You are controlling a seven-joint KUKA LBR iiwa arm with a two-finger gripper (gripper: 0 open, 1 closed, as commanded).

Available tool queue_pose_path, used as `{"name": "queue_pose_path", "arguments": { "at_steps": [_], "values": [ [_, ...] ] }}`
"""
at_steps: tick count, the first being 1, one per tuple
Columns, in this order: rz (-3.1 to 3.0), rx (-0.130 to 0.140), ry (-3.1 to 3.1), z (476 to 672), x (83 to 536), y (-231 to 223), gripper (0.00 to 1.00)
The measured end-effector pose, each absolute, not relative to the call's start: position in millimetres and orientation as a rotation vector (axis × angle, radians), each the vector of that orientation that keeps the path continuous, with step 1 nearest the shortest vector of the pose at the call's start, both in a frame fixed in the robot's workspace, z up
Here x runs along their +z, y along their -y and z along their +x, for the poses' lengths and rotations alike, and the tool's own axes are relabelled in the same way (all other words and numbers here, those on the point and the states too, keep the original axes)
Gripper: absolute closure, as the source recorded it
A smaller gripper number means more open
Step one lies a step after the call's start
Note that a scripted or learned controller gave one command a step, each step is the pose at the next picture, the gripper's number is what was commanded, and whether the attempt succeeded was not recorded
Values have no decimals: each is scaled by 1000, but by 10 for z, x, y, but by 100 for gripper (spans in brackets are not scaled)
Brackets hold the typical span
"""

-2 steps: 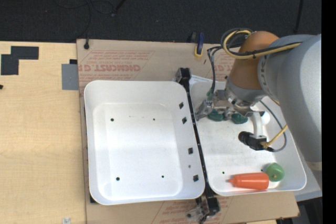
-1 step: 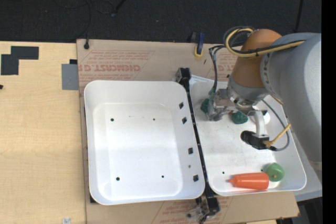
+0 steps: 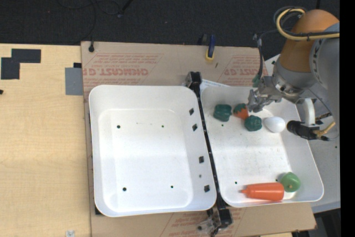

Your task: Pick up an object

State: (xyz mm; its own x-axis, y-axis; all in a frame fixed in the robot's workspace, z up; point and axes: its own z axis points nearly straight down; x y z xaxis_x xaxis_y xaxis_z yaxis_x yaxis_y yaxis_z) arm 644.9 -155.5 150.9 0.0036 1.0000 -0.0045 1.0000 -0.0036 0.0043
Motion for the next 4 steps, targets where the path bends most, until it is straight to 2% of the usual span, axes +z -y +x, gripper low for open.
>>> {"name": "queue_pose_path", "arguments": {
  "at_steps": [1, 2, 3, 4],
  "values": [
    [2225, -4, -2222, 6244, 853, 1796, 100],
    [2226, -3, -2223, 5584, 880, 1784, 100],
    [2214, 2, -2220, 6201, 1191, 2139, 100],
    [2219, 3, -2235, 6226, 862, 2082, 100]
  ]
}}
